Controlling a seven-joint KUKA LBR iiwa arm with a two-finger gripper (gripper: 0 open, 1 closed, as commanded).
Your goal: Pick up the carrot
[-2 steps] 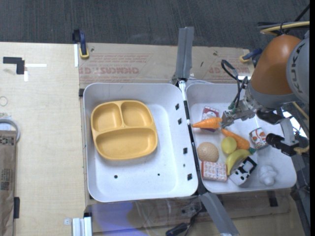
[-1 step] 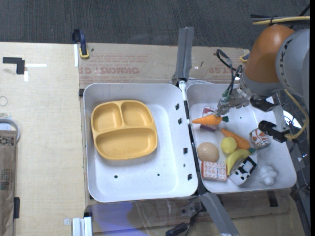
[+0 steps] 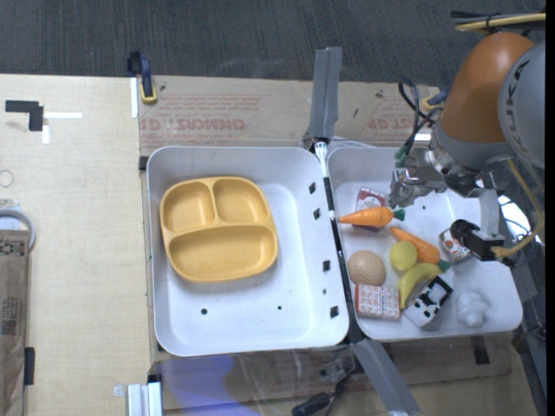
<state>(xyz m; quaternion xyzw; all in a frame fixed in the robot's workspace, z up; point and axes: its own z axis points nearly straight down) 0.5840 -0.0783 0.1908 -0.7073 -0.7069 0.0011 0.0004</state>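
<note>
Nearest the camera, at 6 o'clock in the right bin [image 3: 512,312], lay a red-and-white box [image 3: 378,302] and a black-and-white cow toy [image 3: 429,302]. One carrot [image 3: 367,218] rested at the bin's 10 o'clock by the divider; a second carrot [image 3: 417,245] lay near centre, touching a lemon [image 3: 402,256]. Gripper [image 3: 404,191] hovered at 12 o'clock, just above the first carrot; grip state could not be told. Left bin [image 3: 173,319] held a yellow divided plate [image 3: 218,228].
</note>
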